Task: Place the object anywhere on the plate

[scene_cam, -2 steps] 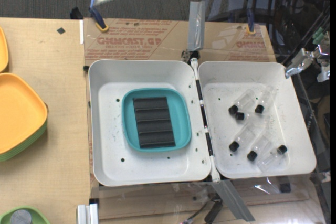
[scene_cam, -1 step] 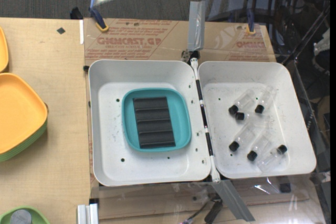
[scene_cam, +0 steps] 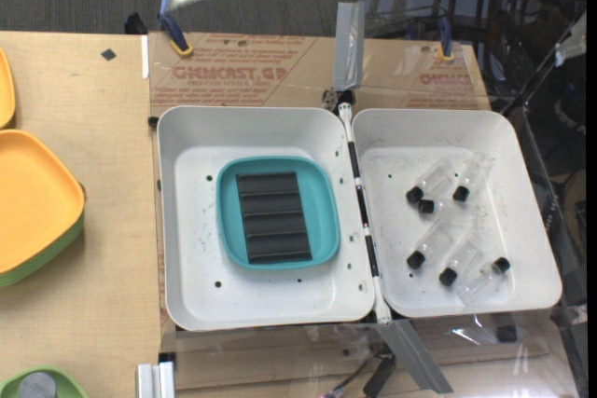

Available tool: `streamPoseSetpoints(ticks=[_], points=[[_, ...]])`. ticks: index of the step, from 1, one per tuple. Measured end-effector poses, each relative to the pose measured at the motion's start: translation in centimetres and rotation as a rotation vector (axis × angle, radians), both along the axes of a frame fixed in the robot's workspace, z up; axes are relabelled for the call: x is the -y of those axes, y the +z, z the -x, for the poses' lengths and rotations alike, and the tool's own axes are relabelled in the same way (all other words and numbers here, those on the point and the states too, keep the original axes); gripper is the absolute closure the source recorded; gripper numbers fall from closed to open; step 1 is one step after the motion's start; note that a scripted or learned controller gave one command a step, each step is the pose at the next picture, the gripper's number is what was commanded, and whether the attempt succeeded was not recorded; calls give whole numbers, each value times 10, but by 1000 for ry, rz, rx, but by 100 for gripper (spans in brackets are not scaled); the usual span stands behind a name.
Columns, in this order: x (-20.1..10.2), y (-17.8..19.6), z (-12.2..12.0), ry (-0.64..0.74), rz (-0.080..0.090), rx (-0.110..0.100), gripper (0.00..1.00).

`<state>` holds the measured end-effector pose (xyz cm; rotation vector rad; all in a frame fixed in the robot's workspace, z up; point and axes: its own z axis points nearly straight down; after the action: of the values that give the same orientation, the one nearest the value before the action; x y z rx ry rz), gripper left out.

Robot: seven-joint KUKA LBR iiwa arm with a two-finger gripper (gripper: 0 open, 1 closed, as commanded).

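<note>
Left bin point(scene_cam: 187, 294) holds a teal plate point(scene_cam: 322, 228) with a black ribbed insert point(scene_cam: 272, 217) at its centre. Right bin point(scene_cam: 522, 200) holds several clear vials with black caps point(scene_cam: 438, 191), scattered from 12 to 5 o'clock, off the plate. Yellow dishes point(scene_cam: 33, 200) stacked at the counter's point(scene_cam: 112, 154) 9 o'clock.

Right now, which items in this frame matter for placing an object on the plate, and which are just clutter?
Belongs to the job:
teal plate, in the left bin
clear vials with black caps, in the right bin

Lying about:
yellow dishes
cardboard sheet
green object
</note>
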<state>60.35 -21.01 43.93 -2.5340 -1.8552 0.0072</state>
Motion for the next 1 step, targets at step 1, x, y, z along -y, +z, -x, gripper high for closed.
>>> streamPoseSetpoints(ticks=[1], points=[[4,0,-56,-132,0,1,0]])
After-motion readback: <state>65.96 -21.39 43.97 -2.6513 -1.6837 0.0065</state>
